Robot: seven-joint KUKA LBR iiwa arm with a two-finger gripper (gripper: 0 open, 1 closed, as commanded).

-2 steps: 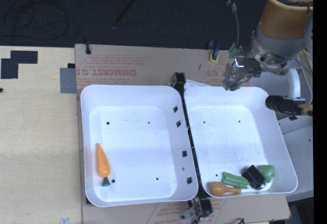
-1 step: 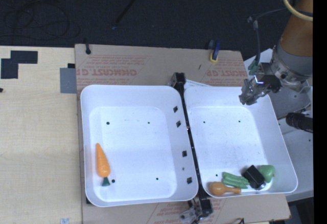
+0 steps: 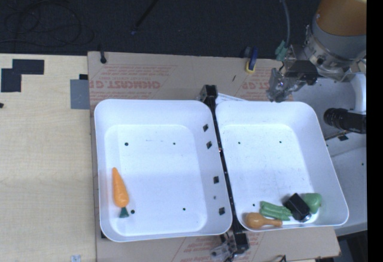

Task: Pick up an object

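An orange toy carrot [image 3: 120, 189] with a dark green stem lies near the front left corner of the left bin [image 3: 152, 112]. In the front right corner of the right bin [image 3: 269, 112] sit a green toy vegetable [image 3: 275, 210], a black block [image 3: 297, 207], a rounder green piece [image 3: 312, 200] and an orange pear-shaped toy [image 3: 261, 221], bunched together. My gripper [image 3: 277, 92] hangs above the back rim of the right bin, far from these things, with nothing seen in it.
A black divider strip [image 3: 216, 159] runs between the two bins. Brown cardboard [image 3: 155, 75] lies under the bins. Small blue and yellow clips [image 3: 252, 61] stand behind the right bin.
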